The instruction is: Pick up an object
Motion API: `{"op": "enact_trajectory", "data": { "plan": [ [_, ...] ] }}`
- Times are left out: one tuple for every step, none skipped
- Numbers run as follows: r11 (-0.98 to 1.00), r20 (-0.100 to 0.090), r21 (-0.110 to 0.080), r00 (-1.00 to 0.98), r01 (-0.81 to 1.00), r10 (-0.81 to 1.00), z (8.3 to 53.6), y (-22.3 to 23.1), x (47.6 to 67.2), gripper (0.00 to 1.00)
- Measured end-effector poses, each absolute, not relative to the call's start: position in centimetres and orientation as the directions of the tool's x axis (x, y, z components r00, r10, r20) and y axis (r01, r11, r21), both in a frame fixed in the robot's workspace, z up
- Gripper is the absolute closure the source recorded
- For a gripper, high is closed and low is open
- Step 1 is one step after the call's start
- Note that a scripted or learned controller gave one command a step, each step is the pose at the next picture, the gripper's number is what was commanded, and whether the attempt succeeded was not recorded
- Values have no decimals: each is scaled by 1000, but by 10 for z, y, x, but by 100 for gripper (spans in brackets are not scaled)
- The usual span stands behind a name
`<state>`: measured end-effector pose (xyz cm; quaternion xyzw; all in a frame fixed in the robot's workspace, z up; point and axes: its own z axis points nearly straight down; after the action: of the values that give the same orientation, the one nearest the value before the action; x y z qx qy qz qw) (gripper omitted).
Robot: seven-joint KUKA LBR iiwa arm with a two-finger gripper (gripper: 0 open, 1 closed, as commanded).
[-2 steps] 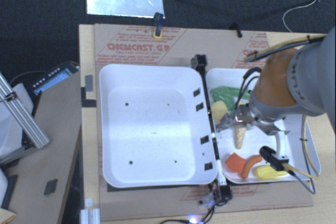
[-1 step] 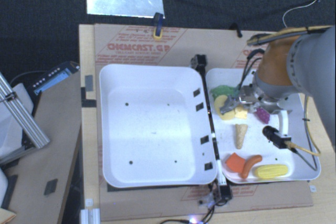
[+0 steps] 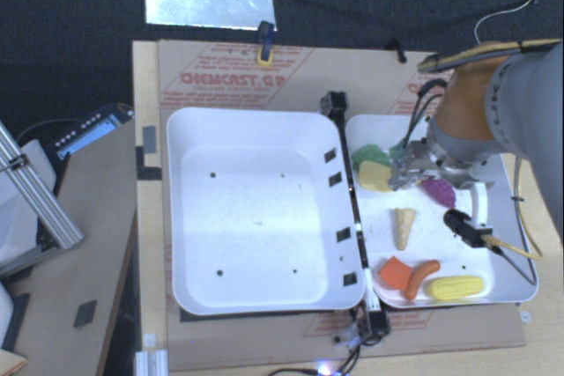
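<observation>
My gripper sits in the right bin, touching the yellow block at nine o'clock; whether it is parted, I cannot tell. A cone, sausage and corn lie toward six. The left bin offers open room.

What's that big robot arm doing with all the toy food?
The grey arm reaches into the right bin, where its gripper sits low beside a yellow piece and a green piece. A purple piece, a cone, an orange piece, a sausage and a corn cob lie nearby. Nothing looks lifted yet.
</observation>
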<state>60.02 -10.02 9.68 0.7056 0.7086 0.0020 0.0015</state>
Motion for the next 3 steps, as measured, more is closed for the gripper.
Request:
{"op": "enact_trajectory", "data": {
  "plan": [
    [5, 1, 7, -5, 1000, 1000, 107, -100, 601, 100],
    [7, 0, 6, -7, 1000, 1000, 113, -81, 645, 100],
    [5, -1, 2, -5, 1000, 1000, 112, -83, 642, 0]
  ]
}}
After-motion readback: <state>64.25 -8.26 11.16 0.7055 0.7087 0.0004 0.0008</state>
